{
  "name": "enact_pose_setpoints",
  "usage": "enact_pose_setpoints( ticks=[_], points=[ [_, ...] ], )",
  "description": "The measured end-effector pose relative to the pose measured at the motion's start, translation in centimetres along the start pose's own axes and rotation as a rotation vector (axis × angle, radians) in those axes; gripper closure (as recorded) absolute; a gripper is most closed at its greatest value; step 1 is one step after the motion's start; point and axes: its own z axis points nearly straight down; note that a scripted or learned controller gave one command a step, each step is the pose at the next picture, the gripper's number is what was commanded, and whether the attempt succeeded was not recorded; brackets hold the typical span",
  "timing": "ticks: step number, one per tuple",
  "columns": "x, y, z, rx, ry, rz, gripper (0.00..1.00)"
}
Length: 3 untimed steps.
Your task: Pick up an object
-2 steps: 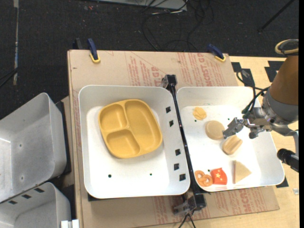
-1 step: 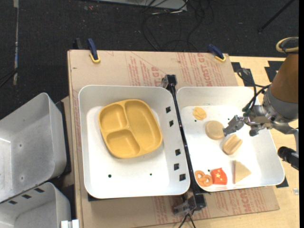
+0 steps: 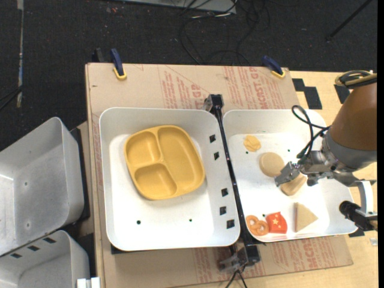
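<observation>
A tan, rounded bread-like piece [image 3: 293, 186] lay on the floor of the right bin [image 3: 240, 125], and the gripper [image 3: 288, 176] hung low directly over it, its dark tip at or touching the piece's upper edge; whether the gripper was spread or clenched could not be told from the slanted overhead view. Just beside it, toward the bin's centre, sat a round tan disc [image 3: 271, 163], with a small yellow morsel [image 3: 252, 143] a little farther up. Near the bin's front edge lay a pale wedge [image 3: 304, 216], a red block [image 3: 276, 222] and an orange pretzel shape [image 3: 257, 224]. In the left bin [image 3: 114, 221] rested a yellow divided plate [image 3: 164, 161], well apart from the action. Both bins stood on the cardboard-covered worktop [image 3: 168, 86]. By appearances the pick was at the approach or closing stage: nothing was visibly lifted, and grasp and raise remained to be done.
</observation>
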Motion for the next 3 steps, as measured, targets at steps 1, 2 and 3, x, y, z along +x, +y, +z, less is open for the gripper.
enact_pose_setpoints(
  ticks=[1,2,3],
  points=[
    [1.0,0.0,4.9,-0.001,0.001,-0.001,0.0],
    [1.0,0.3,7.3,-0.014,-0.004,-0.001,0.0],
    [0.6,0.5,6.0,-0.026,-0.013,0.003,1.0]
  ],
)
